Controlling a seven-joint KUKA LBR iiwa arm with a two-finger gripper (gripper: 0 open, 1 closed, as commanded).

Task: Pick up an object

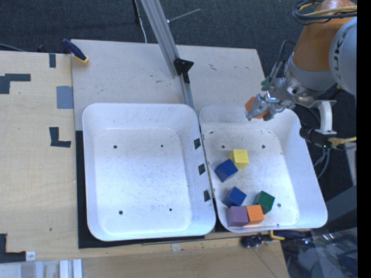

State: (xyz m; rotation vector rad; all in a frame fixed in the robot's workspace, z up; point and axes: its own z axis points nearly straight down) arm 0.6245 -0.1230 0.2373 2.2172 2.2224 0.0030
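**Up at the rim: gripper carrying an orange piece above the right bin's far edge**

Right now the gripper (259,109) is hanging over the far rim of the right bin (307,172), with the grey arm (324,45) and its orange band reaching in from beyond that bin's right side. An orange block (255,104) is sitting between the fingers, which are closing on it from either side, so the gripper is clamping that piece clear of the bin floor.

Down inside the right bin, the remaining pieces are lying well apart from the gripper. A yellow cube (239,157) is resting near the bin's middle, with a blue cube (225,169) just beside it toward the bin's left wall. Nearer the bin's front edge, a second blue cube (235,196) is sitting above a purple cube (236,215), which is touching a small orange cube (255,214); a green cube (265,201) is lying just beside that orange one.

Nothing is crowding the gripper at the rim. A slanted metal bar (162,33) is running down toward the bin's far left corner. The left bin (139,172) is lying directly against the right bin's left wall.
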